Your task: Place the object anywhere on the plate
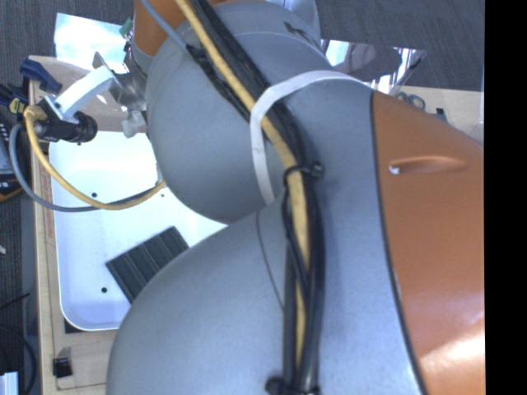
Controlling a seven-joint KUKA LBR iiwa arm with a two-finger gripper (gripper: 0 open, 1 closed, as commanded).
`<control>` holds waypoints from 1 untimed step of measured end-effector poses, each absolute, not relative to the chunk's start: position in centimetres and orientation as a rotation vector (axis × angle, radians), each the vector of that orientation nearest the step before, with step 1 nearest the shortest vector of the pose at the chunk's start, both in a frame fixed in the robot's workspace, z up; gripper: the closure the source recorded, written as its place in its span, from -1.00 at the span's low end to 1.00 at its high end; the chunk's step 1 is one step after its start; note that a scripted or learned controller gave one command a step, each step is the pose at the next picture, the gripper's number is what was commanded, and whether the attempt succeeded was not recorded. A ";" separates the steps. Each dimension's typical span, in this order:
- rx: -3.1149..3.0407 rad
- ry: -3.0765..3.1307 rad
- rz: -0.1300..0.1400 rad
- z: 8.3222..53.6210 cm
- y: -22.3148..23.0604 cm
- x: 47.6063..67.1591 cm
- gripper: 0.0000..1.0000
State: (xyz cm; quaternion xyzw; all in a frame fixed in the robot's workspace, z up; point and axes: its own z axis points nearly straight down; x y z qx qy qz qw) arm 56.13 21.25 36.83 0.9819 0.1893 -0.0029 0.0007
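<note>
A flat dark ribbed rectangle (148,260) lies on the floor of the left white bin (82,245), partly tucked under the arm's edge. My grey arm (272,220) crosses close under the camera and hides the bin's right side and whatever lies beyond it. The wrist end with its orange band (156,15) reaches to the upper left. Gripper hardware (99,105) with a white bracket and a black cylinder sits over the bin's far left corner.
A yellow cable (90,202) loops from the wrist over the left bin's floor. Blue clamps (37,72) and dark cables sit on the bench edge at far left. A shiny foil-like sheet (370,56) lies at the back.
</note>
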 end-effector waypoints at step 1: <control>3.113 0.440 -0.012 32.4 15.1 59.3 1.00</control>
